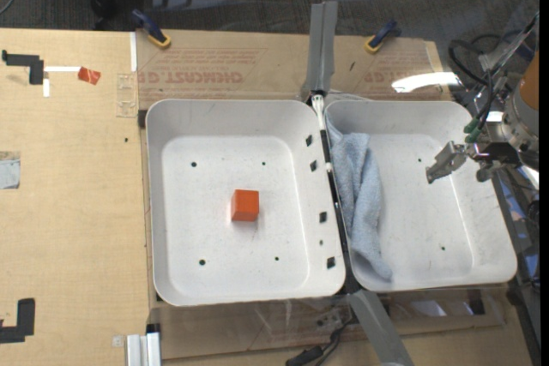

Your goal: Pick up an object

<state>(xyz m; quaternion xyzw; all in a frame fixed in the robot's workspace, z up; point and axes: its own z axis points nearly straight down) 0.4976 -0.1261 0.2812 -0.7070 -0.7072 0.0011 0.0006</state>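
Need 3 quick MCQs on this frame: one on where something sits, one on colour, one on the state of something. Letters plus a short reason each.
1. Where does the block lie?
A. in the left bin
B. in the right bin
C. on the cardboard behind the bins

2. What colour is the block?
A. blue
B. orange-red
C. green

3. How does the cloth lie?
A. folded flat in the middle of the left bin
B. hanging from the end effector
C. crumpled along the left side of the right bin

Answers:
1. A, since the block sits on the floor of the left bin, near its middle.
2. B, since its faces read orange-red against the white bin.
3. C, since the grey-blue cloth is bunched against the right bin's left wall, apart from the end effector at that bin's right side.
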